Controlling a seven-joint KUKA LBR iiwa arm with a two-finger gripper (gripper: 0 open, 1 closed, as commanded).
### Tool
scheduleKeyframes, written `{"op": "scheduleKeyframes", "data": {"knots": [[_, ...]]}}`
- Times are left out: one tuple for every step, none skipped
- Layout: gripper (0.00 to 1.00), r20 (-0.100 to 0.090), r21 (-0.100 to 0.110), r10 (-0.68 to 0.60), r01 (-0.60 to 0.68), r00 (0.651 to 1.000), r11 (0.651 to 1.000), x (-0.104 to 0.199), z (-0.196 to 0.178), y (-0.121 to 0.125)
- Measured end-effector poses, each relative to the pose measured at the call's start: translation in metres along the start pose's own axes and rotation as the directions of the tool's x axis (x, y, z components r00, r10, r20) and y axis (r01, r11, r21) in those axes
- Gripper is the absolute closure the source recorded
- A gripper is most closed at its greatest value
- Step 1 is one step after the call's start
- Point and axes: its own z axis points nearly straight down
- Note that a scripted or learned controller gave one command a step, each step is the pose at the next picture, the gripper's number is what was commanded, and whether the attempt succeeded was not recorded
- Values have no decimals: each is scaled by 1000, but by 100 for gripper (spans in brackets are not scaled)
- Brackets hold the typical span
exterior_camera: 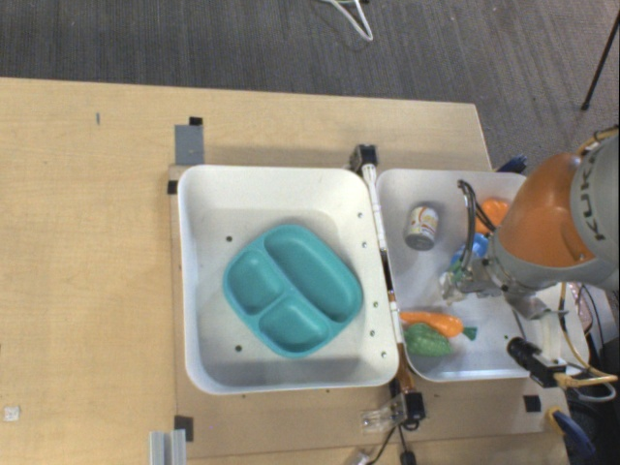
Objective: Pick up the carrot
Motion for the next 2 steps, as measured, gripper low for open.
{"op": "scheduleKeyframes", "data": {"knots": [[0,0,0,-1,1,1000,1000,0,0,0],[0,0,6,39,-39,999,999,8,12,-12]]}}
